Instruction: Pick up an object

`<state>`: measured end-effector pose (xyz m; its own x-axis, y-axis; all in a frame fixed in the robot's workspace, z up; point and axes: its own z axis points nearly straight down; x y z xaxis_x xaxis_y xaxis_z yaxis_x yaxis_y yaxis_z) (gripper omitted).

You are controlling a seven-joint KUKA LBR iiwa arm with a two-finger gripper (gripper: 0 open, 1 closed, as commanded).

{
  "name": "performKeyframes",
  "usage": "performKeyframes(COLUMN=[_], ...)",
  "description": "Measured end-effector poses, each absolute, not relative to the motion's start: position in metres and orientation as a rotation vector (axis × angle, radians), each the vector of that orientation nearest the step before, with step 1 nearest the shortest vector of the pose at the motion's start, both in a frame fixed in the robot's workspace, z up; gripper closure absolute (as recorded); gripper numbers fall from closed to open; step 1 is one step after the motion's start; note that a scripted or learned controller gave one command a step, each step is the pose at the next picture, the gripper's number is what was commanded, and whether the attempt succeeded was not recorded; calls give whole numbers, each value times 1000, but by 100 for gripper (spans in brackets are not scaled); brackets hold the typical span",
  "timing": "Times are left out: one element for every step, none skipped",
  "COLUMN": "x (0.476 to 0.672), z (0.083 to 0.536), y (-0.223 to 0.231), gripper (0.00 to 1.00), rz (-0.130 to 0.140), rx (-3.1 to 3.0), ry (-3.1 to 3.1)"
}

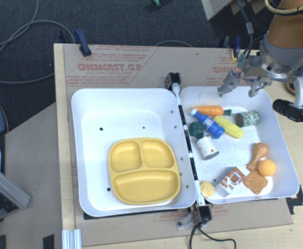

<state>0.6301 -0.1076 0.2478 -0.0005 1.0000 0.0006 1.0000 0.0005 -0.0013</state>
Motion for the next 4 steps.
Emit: performKeyframes(x=[615, 612, 601, 647], z=[135, 107, 95, 79], y=[-104, -143, -185, -134], gripper=[0, 0, 0, 0], rz=[11, -15, -31, 90], rx=[-2216, -2225, -2228, -2197], ry=[-2213, -2236, -2238, -2163])
